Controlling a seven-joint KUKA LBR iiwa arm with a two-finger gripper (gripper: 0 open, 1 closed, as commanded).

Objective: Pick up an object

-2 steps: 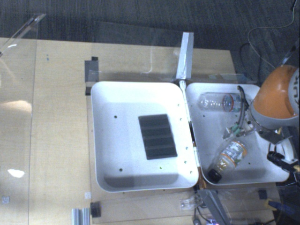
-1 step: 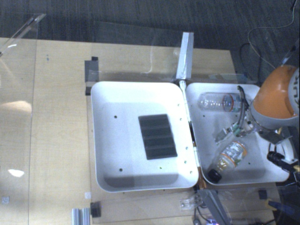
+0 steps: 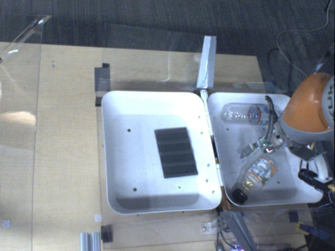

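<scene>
The bench [image 3: 57, 140] is light wood. Two white bins sit on it side by side, touching. The left bin [image 3: 118, 156] (the bigger one) is near the middle. The right bin [image 3: 230, 101] is by the bench's right edge. Small dark blocks [image 3: 103, 80] sit beside the left bin's corners.

Pale wooden bench [image 3: 52, 140], dark grey carpet [image 3: 131, 9] beyond.

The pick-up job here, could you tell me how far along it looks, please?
Nothing looks picked yet. The two clear bottles lie in the right bin and the dark ridged pad lies in the left bin. The gripper is low in the right bin between the bottles. Gripping and lifting remain.
</scene>
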